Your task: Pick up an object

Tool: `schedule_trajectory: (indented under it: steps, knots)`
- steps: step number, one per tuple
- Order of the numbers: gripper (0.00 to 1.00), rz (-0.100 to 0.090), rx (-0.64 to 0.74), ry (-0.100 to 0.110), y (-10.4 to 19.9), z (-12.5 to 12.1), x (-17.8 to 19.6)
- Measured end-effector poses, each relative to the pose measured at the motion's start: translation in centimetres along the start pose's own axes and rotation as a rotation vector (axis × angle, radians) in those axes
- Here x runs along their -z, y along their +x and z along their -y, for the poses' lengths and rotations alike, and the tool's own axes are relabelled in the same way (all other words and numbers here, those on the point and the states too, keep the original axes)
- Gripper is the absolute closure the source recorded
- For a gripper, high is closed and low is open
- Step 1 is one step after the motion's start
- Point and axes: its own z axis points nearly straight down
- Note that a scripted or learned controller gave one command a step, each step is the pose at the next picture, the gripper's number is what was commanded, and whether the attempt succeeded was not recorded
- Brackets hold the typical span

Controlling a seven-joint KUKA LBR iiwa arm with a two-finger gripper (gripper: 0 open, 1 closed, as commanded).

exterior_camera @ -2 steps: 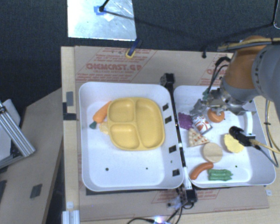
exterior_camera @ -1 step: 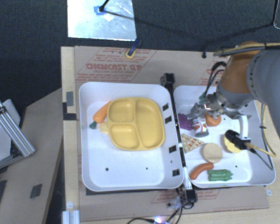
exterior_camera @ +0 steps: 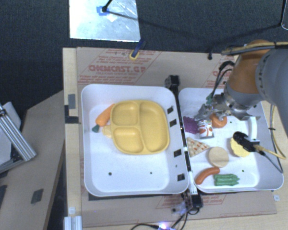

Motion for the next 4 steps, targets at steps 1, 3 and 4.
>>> schedule_trajectory:
  steps: [1,3,4]
  knots:
    - [1.00,0.000,0.002,0.000,0.8,0.3,4.9]
    - [1.00,0.000,0.003,0.003,1.4,0.0,11.9]
    - [1.00,-0.001,-0.001,0.006,2.0,4.9,12.9]
